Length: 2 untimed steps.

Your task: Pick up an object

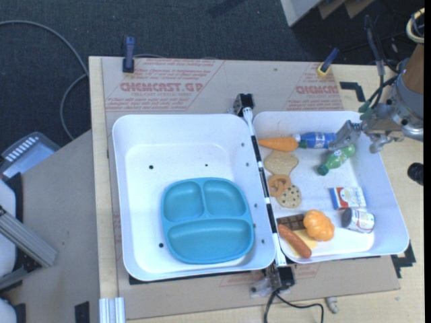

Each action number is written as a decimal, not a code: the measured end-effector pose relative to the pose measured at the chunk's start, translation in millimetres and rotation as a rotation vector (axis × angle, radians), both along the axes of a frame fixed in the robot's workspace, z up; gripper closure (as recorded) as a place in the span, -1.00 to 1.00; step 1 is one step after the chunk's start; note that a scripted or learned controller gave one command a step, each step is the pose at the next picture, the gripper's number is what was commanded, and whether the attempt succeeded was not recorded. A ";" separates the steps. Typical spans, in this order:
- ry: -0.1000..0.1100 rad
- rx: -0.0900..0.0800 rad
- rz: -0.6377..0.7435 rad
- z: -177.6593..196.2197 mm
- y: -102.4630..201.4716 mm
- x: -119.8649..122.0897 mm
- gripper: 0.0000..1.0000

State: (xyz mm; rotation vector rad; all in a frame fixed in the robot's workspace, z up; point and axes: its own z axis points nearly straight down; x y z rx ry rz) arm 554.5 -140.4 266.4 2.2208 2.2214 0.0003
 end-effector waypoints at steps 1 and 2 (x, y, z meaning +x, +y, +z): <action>0.003 0.001 -0.001 -132.5 1.7 -23.8 -1.00; -0.006 -0.001 0.000 -179.3 0.5 53.9 -1.00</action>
